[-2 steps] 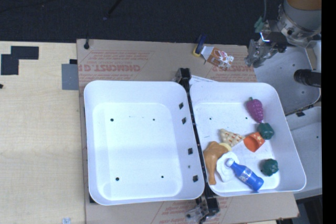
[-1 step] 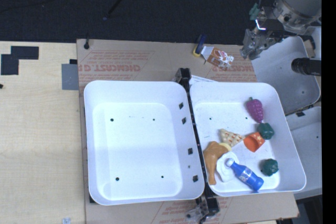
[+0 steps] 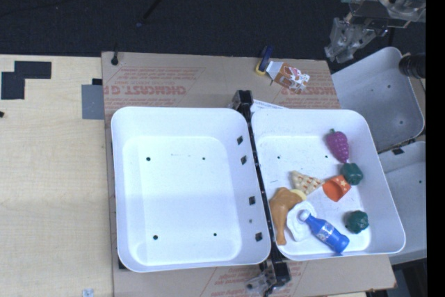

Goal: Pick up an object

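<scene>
Claw (image 3: pixel 345 40) high at upper right

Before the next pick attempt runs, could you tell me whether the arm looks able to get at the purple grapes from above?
Probably yes. The purple grapes lie apart from the other toys with nothing over them, and the end effector hangs above the bench beyond the right bin.

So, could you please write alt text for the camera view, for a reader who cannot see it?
The gripper hangs above the bench's far right corner, outside both bins. The right bin holds a purple grape bunch, a blue bottle and other small toys.
</scene>
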`<act>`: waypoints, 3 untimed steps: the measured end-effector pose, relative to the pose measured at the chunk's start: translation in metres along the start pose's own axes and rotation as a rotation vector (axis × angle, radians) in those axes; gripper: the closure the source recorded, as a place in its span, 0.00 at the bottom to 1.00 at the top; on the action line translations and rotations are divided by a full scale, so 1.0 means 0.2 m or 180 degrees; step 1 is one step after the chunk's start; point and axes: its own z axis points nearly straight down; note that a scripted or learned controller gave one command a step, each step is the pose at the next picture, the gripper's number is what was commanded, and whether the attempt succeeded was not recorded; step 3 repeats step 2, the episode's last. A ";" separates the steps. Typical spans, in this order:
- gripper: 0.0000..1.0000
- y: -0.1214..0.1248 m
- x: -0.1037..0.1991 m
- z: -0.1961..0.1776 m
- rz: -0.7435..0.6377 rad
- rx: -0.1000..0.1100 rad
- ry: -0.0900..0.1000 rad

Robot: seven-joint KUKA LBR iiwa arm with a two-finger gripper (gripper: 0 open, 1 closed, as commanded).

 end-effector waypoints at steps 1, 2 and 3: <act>1.00 0.00 0.06 -0.41 0.0000 -0.0008 -0.0001; 1.00 0.00 -0.10 -0.43 0.0015 0.0016 -0.0003; 1.00 0.00 -0.10 -0.43 0.0015 0.0016 -0.0003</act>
